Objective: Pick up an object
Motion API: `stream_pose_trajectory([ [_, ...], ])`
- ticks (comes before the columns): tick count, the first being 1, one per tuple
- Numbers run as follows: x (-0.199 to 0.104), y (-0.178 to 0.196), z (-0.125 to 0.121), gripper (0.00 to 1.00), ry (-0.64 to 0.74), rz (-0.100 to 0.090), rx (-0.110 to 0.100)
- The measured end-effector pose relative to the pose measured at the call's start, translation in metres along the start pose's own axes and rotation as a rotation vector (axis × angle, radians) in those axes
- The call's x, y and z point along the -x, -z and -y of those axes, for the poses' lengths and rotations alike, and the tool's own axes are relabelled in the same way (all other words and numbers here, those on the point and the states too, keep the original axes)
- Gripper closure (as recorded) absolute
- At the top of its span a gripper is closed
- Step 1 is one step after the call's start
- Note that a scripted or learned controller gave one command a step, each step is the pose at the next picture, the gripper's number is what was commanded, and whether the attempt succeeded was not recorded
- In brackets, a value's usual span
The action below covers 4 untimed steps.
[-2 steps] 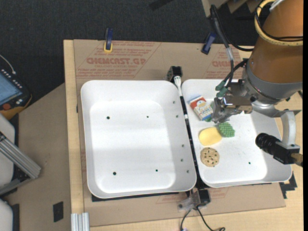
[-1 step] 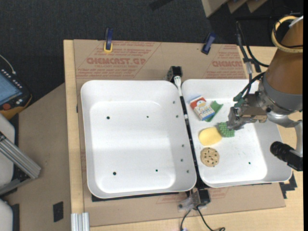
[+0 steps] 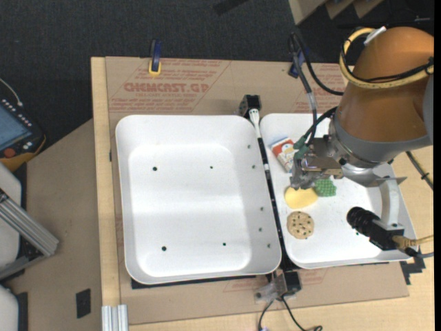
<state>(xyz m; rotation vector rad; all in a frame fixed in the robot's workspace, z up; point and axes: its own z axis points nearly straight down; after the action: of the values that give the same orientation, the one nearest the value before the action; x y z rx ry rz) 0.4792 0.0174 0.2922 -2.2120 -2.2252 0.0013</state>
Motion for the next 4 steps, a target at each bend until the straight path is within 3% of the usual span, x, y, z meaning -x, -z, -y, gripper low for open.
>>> stream_pose_trajectory([
  [1, 0.004, 0.011, -0.001, 1.0, -0.007, 0.002, 0.004],
  [2, 0.085, -0.01, 0.001, 1.0, -0.015, 0.004, -0.001],
  [3, 0.0, 0.063, -0.001, 1.0, 0.0, 0.002, 0.01],
  [4, 0.002, 0.07, -0.001, 1.0, -0.005, 0.002, 0.006],
])
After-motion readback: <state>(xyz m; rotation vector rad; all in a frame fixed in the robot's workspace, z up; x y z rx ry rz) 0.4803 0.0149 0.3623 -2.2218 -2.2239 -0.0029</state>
